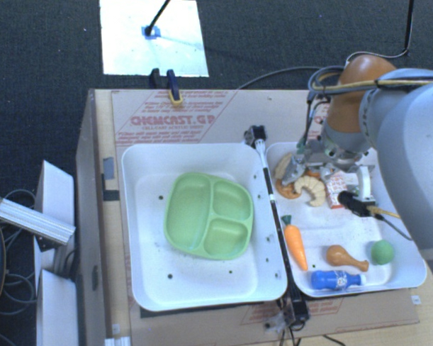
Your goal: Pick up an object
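Reaching down into the right-hand shallow white bin (411,268), I am bringing my two-finger gripper (296,170) over the cluster of toy food in its upper left corner. The step in hand, as I judge it, is the final approach before a grasp: the tool is sitting right over the tan, curved croissant-shaped pastry (311,190), and nothing is being lifted yet. One metal finger is showing to the left of the pastry's upper end, but I cannot tell from this slanting view whether the fingers are spread or pressed together, nor whether they are touching it.

The pastry is lying flat near the bin's upper left, just beside a small red-and-white carton (336,193) on its right. It is a crescent; its long axis is running roughly from upper left to lower right, with the horns curling downward and the lower horn pointing toward the orange plastic carrot (296,247).

For the next move I am judging that the fingers need to straddle the crescent across its narrow width, not along its length, and settle low before closing. The carton is crowding one side, so a finger may be landing on it instead.

The left-hand white bin (153,277) is holding a light green compartment tray (208,216).
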You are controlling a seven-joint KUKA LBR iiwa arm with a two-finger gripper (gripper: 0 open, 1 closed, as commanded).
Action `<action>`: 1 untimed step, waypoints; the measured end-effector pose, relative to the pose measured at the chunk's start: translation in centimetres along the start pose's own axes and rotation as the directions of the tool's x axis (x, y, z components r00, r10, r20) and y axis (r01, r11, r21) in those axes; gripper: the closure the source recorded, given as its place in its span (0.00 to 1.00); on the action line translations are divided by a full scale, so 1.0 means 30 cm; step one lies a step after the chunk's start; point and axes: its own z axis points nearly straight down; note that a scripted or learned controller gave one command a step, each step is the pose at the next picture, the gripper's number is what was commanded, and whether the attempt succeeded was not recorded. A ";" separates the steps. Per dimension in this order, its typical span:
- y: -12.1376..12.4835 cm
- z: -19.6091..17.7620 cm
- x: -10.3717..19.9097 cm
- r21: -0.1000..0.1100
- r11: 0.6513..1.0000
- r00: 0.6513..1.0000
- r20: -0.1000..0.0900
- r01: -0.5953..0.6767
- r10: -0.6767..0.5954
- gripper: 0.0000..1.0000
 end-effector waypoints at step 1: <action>-0.132 -0.005 -0.055 -0.045 0.999 1.000 0.010 0.008 -0.007 0.00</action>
